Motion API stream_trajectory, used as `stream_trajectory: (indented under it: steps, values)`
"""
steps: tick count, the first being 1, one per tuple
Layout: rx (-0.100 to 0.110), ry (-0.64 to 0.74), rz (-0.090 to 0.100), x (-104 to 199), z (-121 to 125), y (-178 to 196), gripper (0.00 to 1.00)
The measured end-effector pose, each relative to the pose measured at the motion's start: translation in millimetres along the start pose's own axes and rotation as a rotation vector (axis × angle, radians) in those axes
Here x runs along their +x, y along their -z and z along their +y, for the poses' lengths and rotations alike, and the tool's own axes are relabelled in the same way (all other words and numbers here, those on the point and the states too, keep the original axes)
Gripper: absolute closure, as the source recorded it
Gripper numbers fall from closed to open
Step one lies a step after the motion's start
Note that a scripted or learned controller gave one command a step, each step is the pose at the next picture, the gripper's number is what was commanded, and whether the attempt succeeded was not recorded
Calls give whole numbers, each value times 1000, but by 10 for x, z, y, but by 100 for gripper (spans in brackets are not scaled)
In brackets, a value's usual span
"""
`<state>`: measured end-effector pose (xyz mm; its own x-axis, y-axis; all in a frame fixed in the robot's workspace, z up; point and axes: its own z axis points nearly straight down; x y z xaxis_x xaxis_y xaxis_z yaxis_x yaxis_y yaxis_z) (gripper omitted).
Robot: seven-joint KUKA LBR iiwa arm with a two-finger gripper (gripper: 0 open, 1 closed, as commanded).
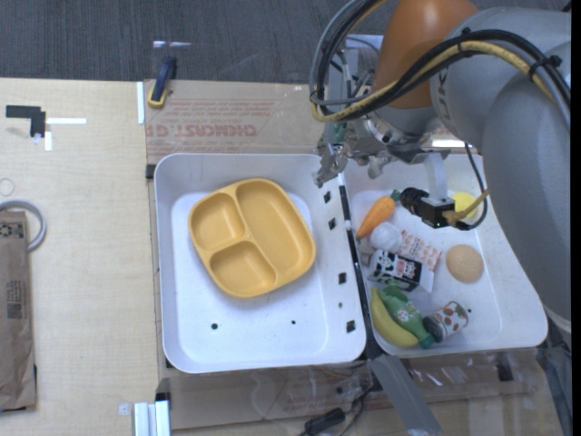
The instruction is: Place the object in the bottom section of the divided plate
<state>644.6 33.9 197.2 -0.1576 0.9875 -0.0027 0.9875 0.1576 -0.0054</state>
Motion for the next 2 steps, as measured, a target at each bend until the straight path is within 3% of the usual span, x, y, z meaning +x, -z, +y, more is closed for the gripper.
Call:
stream_trajectory:
  steps: [1,2]
  values:
    - [1,-252,0,283,194,-92,0]
    - [-63,-626,0,741,-801,-494,0]
